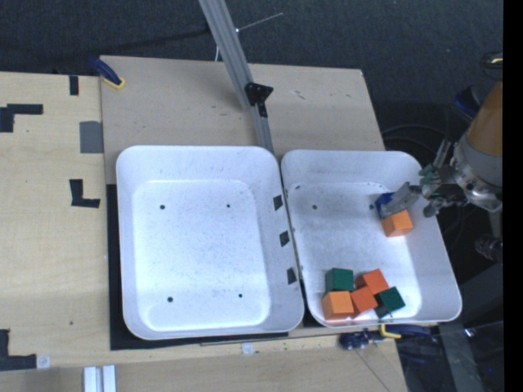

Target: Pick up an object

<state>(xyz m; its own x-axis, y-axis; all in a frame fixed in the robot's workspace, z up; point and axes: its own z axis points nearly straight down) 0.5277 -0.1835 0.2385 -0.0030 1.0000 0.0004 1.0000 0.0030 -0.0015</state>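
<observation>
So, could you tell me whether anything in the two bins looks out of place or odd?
Nothing looks spilled or damaged. One orange block sits alone near the right bin's far right side, beside the gripper and a small blue object, while the other orange and green blocks cluster in the near corner.

One orange cube [398, 223] sits alone, upper right of the right bin [433, 256]. Orange and green blocks [359, 292] cluster at its front edge.

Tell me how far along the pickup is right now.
Already done: the gripper has reached the right bin. In hand: it sits right at an orange block, though a grasp can't be confirmed. Left: lifting it. Four other blocks remain clustered at the bin's near edge.
</observation>
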